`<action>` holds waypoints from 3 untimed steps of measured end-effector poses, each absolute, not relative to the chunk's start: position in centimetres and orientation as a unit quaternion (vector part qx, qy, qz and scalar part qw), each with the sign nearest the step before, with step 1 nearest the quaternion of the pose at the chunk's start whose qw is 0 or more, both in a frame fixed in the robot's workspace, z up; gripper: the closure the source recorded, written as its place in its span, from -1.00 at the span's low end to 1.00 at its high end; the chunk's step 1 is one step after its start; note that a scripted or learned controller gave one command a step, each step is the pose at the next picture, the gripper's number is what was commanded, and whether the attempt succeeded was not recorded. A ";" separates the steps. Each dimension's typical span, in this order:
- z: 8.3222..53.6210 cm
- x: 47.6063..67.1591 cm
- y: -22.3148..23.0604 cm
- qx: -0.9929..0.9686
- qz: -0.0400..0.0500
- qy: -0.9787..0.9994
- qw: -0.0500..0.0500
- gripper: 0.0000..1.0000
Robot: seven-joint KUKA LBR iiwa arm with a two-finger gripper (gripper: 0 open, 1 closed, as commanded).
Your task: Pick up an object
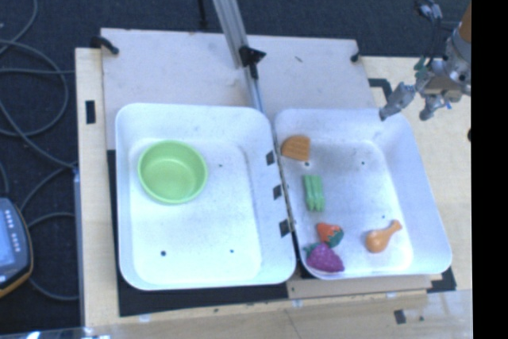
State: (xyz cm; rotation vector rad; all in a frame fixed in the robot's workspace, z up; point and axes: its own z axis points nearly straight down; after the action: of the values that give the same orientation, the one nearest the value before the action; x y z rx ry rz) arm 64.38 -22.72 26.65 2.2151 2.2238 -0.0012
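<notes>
The jaws [413,102] hang spread apart and hold nothing, above the upper right corner of the right bin [421,194]. That bin carries an orange bread-like piece [295,147] near its upper left, a green ridged piece [314,192] below it, a red and green piece [329,233], a purple grape bunch [325,258] and an orange drumstick [382,236]. A green bowl [172,171] sits in the left bin [238,250] on the counter [175,63].

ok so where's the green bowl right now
The green bowl sits in the left bin, in its upper-left part, well apart from the toy food in the right bin.
</notes>
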 end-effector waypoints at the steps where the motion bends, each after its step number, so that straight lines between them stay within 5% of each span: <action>1: 26.7 64.4 -22.8 0.705 -0.001 0.709 0.002 -1.00; 3: 15.8 63.2 -21.7 0.707 -0.002 0.707 -0.001 -1.00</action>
State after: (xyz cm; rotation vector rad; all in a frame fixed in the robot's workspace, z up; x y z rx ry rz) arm 63.17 -21.72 15.78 2.2223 2.2243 -0.0066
